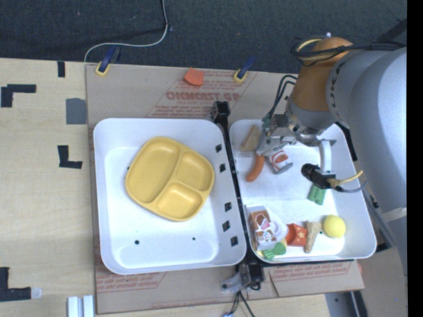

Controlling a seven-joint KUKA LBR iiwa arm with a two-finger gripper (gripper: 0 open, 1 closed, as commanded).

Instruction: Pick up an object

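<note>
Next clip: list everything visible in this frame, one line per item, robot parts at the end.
Left bin: 1, white, on the cardboard sheet.
Right bin: 1, white, beside the left bin.
Divided plate: 1, yellow, in the left bin.
Sausage: 1, orange-red, right bin, near the divider.
Tan wedge: 1, tan, right bin's far corner.
Small packet: 1, white and red, just below the gripper.
Green piece: 1, green, right bin's middle.
Lemon: 1, yellow, right bin's near side.
Printed packet: 1, red and white, right bin's near-left corner.
Orange item: 1, orange, on the cardboard beyond the bins.
Clamps: 2, blue and yellow, cardboard's far edge.
Gripper: 1, grey, over the right bin.
</note>
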